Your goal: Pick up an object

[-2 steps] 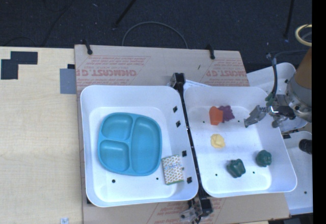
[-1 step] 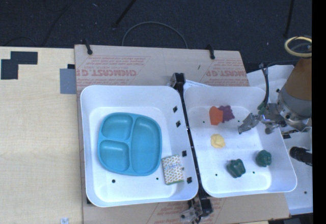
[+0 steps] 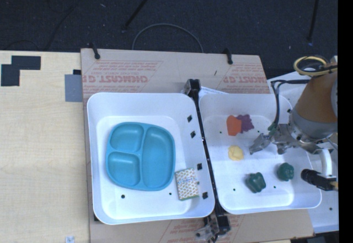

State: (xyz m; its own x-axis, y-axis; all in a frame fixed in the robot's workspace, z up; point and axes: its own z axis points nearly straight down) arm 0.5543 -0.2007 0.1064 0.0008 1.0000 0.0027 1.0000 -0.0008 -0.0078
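In the right bin [image 3: 220, 192] lie an orange piece [image 3: 234, 125] with a purple piece [image 3: 245, 122] touching it, a yellow piece [image 3: 236, 153], a dark green pepper-like piece [image 3: 255, 181] and a smaller green piece [image 3: 285, 171]. My gripper [image 3: 269, 146] hangs over the right half of this bin, right of the yellow piece and above the two green ones. It is open, with nothing between its fingers [image 3: 257, 146].
The left bin [image 3: 96, 126] holds a blue divided plate [image 3: 141, 156] and a small patterned box [image 3: 187, 183] at its near right corner. A black divider [image 3: 199, 142] runs between the bins. The arm's orange band [image 3: 318, 95] stands at the right edge.
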